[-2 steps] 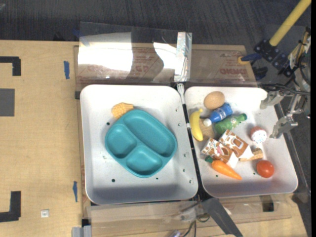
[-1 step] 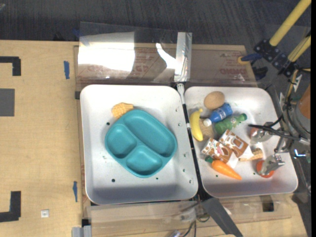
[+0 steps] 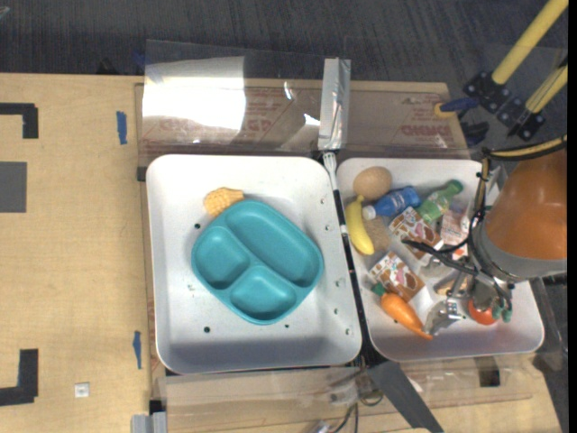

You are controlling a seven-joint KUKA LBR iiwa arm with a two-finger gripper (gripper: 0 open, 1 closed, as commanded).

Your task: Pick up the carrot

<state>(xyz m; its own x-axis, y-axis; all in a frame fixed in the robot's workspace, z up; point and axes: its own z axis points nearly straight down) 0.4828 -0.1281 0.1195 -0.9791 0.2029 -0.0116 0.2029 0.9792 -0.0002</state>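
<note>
The carrot [image 3: 402, 313] is orange and lies slantwise near the front edge of the right bin [image 3: 527, 339], its thin tip pointing to the front right. My gripper [image 3: 448, 311] hangs low inside that bin, just right of the carrot's tip and close to it. Whether it touches the carrot is not clear. The arm's orange band [image 3: 534, 215] sits above the bin's right side and hides part of what lies there.
The right bin also holds a potato [image 3: 371, 181], a banana [image 3: 359, 226], a blue bottle [image 3: 397, 201], a green bottle [image 3: 438, 200], snack packets [image 3: 397, 273] and a red item [image 3: 481, 314]. A teal divided plate [image 3: 257, 260] and a yellow corn piece [image 3: 222, 199] lie in the left bin [image 3: 171, 242].
</note>
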